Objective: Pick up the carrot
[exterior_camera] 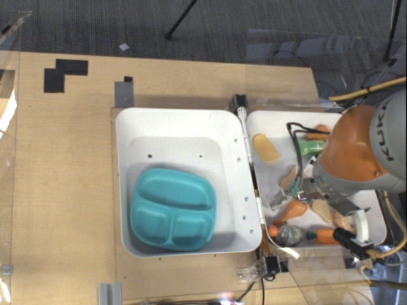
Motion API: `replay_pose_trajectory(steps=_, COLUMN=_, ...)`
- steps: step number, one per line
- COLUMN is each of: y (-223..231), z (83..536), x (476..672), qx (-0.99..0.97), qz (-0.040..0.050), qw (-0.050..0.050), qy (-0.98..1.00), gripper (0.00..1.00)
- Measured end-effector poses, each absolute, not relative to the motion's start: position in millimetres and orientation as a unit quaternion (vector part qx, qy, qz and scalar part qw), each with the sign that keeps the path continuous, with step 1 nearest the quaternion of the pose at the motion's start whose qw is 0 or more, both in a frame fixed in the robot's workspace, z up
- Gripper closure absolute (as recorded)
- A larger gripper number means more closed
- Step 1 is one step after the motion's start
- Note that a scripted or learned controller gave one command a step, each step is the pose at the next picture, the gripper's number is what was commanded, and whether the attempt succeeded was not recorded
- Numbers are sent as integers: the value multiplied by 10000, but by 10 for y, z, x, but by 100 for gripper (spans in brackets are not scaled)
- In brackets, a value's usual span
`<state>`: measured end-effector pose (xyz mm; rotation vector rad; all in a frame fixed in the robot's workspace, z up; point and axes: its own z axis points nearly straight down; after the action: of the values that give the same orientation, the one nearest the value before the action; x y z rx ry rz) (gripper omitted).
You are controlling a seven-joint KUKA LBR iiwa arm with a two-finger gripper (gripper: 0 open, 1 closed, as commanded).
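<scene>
The arm's gripper (pixel 297 192) is down inside the right bin (pixel 318 118), low among a crowd of toy foods, and the orange wrist band covers much of what lies under it. Whether it is open or closed on anything cannot be told from here.

The carrot (pixel 292 211) appears to be the orange tapered piece just below the gripper, near the bin's front left corner. A second orange piece with a green end (pixel 322 236) lies along the front wall, so which one is the carrot is not certain.

The main risk is the clutter. A tan piece (pixel 332 213) sits close on the right and a grey-capped item (pixel 287 234) touches the front area, so closing here could catch a neighbour or pinch only the carrot's narrow tip and let it slip on lifting. The black cable (pixel 297 146) looping near the wrist could also snag. The yellow-tan piece (pixel 266 148) and the teal tray (pixel 172 208) in the left bin (pixel 178 121) are well clear.
</scene>
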<state>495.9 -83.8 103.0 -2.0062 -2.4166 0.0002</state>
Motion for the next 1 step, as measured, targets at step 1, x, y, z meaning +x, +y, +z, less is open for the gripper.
replay_pose_trajectory(steps=1, y=-1428, z=893, x=4916, qx=-6945, qz=-43, qw=-35, qy=-7194, gripper=0)
